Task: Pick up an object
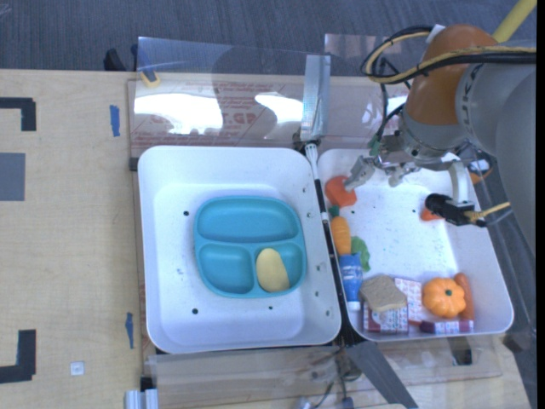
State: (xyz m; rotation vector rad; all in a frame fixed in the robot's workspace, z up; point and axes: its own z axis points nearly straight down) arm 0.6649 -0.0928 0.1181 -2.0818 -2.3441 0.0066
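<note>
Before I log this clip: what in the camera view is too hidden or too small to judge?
- Gripper: fingers small and blurred under the wrist; open or shut unreadable.
- Red item: whether the gripper touches it is unclear.
- Box: bread and pumpkin cover it; label unreadable.
- Orange bit: partly hidden behind a black part.

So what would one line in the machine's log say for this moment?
arm: above right bin | gripper: near red toy, nothing visibly held | left bin: blue tray with yellow lump
</note>
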